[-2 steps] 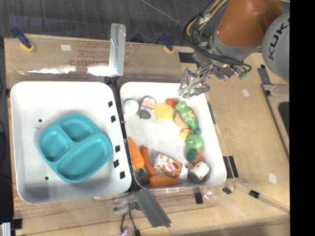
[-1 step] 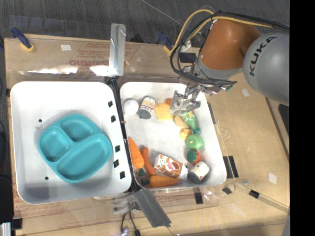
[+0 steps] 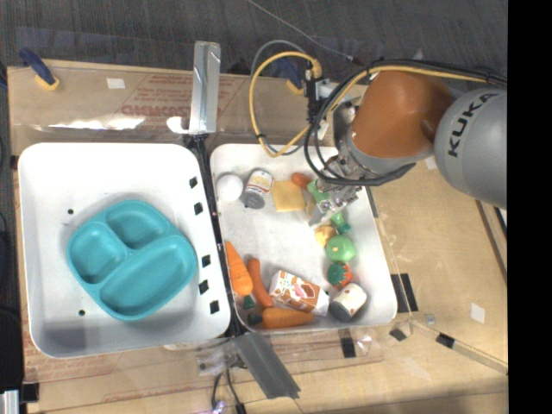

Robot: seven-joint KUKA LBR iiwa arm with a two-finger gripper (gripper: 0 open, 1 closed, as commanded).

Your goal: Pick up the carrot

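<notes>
An orange carrot [image 3: 235,268] lies along the left wall of the right bin [image 3: 379,257], near the front. A second, shorter carrot [image 3: 256,284] lies right beside it, and a third orange piece [image 3: 286,318] rests against the front wall. My gripper [image 3: 332,198] hangs below the orange wrist band in the back right part of this bin, over some small green and yellow items. It is well apart from the carrots, up and to their right. The wrist and cables hide much of it.
The right bin also holds a white ball [image 3: 228,186], a small can [image 3: 256,188], a yellow block [image 3: 289,197], a green apple [image 3: 341,248], a printed carton [image 3: 296,290] and a white cup [image 3: 349,300]. The left bin [image 3: 43,171] holds a teal divided plate [image 3: 131,259].
</notes>
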